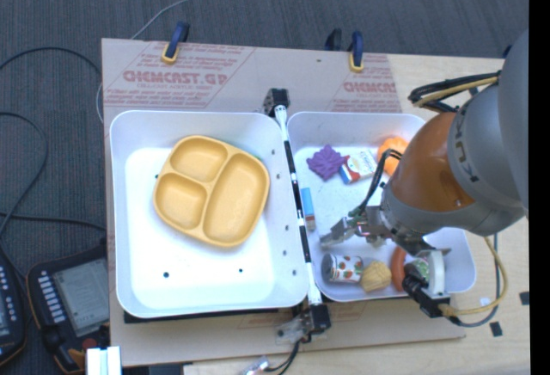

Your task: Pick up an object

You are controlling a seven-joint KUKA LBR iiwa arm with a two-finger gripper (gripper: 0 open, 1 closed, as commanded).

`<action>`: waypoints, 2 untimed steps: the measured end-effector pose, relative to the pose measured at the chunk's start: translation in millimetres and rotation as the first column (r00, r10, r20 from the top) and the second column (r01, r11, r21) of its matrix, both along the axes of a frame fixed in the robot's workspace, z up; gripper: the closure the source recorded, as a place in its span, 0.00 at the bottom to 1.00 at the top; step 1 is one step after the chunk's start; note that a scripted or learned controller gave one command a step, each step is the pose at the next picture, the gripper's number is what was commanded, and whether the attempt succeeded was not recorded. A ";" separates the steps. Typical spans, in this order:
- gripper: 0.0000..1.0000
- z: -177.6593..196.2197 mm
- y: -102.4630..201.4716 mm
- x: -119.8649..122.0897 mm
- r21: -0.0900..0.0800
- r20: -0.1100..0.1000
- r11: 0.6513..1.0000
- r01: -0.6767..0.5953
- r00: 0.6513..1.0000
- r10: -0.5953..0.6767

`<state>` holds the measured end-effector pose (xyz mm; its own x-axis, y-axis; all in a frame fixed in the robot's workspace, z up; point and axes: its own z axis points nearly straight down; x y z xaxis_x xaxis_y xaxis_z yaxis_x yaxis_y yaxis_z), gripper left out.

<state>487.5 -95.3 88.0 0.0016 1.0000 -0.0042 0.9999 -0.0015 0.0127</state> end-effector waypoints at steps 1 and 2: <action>0.00 -0.2 -5.2 114.0 0.001 -0.003 1.000 -0.002 1.000 0.002; 1.00 11.4 -4.6 114.9 0.002 -0.002 1.000 -0.004 1.000 0.004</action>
<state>602.4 -99.9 99.4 -0.0023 1.0000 -0.0026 0.9999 0.0023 0.0111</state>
